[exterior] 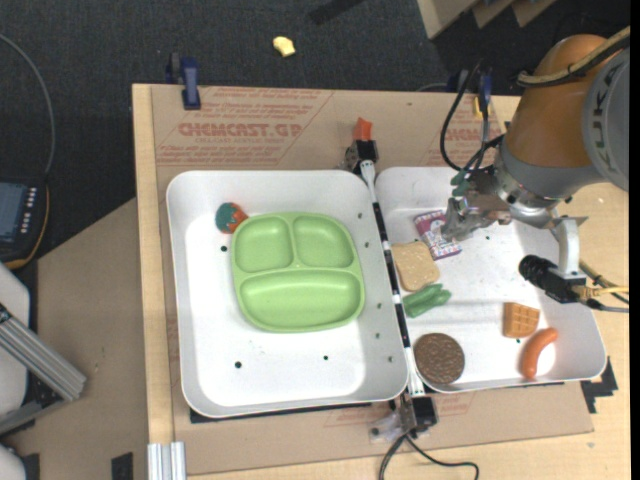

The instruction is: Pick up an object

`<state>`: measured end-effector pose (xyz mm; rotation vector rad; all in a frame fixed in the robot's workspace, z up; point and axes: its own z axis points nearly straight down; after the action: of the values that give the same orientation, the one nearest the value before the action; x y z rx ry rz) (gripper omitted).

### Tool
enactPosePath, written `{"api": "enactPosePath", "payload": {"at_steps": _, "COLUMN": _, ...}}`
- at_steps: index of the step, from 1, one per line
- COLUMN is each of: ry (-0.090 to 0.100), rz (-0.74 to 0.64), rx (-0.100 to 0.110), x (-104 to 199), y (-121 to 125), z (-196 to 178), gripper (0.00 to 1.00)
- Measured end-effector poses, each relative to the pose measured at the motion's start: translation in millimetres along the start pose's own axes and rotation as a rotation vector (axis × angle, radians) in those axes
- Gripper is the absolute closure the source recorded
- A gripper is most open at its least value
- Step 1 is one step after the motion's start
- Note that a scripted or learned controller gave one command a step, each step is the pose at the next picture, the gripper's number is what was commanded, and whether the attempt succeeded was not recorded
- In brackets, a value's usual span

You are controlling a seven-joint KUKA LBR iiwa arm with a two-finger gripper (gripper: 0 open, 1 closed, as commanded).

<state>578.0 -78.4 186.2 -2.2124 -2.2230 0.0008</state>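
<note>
The gripper (pixel 462 218) hangs over the purple packet (pixel 436 234), which lies at its seven o'clock; its grip I cannot tell.

One fixed camera looks down on my bench (pixel 300 108) at a slant from above, far enough back to take in both white bins: left bin (pixel 200 298) toward nine o'clock, right bin (pixel 575 353) toward three, where my arm (pixel 570 118) enters.

Bright, even overhead light; soft shadows, slightly grainy, mild blur.
</note>
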Motion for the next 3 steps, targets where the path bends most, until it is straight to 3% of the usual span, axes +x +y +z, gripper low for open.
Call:
{"api": "enactPosePath", "payload": {"at_steps": 1, "ry": -0.003, "rz": 0.005, "rx": -0.004, "x": -4.1, "y": 1.5, "z": 0.0, "gripper": 0.00}}
{"api": "enactPosePath", "payload": {"at_steps": 2, "ry": -0.004, "rz": 0.013, "rx": 0.005, "x": -75.7, "y": -32.7, "z": 106.8, "gripper": 0.00}}
{"api": "enactPosePath", "payload": {"at_steps": 3, "ry": -0.005, "rz": -0.001, "rx": -0.015, "x": -29.8, "y": 32.1, "z": 40.3, "gripper": 0.00}}
